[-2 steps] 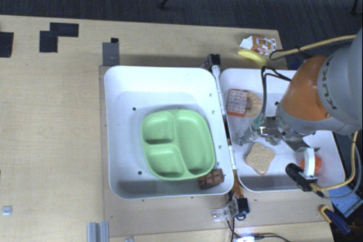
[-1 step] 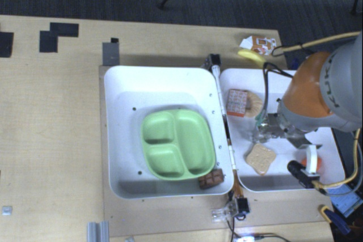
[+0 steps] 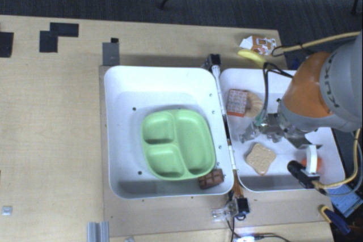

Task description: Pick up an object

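Lowest in frame, toast slice [image 3: 260, 158] lay in the right bin [image 3: 334, 162]. Jaws [image 3: 253, 131] hovered just above it, slightly spread, gripping nothing. Green divided plate [image 3: 177, 143] filled the left bin [image 3: 122, 122].

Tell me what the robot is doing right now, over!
Gripper low in right bin, above the bread slice. Nothing seen held. Waffle piece sits beside it. Green divided plate in left bin.

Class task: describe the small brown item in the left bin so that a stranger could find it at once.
Find the left white bin, which holds a green divided plate. Beside the plate's near right corner, at the bin's front edge, lies the small brown waffle-like piece. It is dark and ridged, unlike the smooth green plate.
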